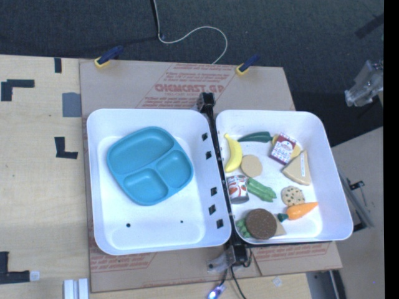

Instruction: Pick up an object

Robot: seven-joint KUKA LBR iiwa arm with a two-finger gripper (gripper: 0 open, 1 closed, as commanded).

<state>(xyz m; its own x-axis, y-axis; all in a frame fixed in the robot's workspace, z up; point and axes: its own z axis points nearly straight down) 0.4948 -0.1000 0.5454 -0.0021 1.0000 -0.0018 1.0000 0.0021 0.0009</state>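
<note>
Camera view: the gripper hangs blurred off the worktop's right side, well apart from both bins; whether it is open cannot be told. In the right bin, the banana lies against the left wall, its long axis running top to bottom. The left bin holds a blue plate.

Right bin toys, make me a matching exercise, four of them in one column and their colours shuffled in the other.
Things:
1. banana
2. carrot
3. bean pod
4. burger patty

Colours:
A. green
B. dark brown
C. yellow
D. orange

Pairs: 1-C, 2-D, 3-A, 4-B
</note>
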